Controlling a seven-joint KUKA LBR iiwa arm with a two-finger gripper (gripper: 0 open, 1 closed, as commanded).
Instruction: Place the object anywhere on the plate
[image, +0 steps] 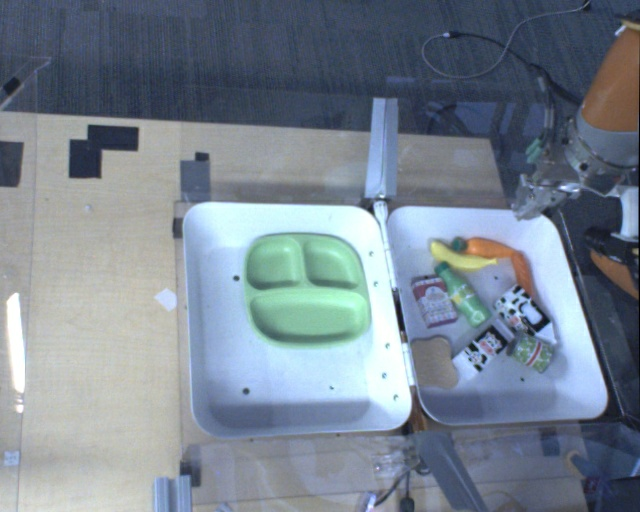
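Observation:
A green divided plate (304, 289) lies in the left white bin (210, 330). The right white bin (570, 385) holds several small items: a yellow banana (461, 257), an orange carrot (497, 249), a green bottle (464, 295), a red-and-white packet (434, 301), a tan cookie-like disc (434, 362), two black-and-white cartons (522, 310) (481, 348) and a green can (531, 352). My gripper (531, 199) hangs over the right bin's far right corner, above and right of the carrot, with nothing seen between its fingers.
A metal bracket (379, 150) stands at the far edge between the two bins. Black markers (100, 148) lie on the wooden bench at the far left. A cable (480, 50) loops on the dark floor behind the bench.

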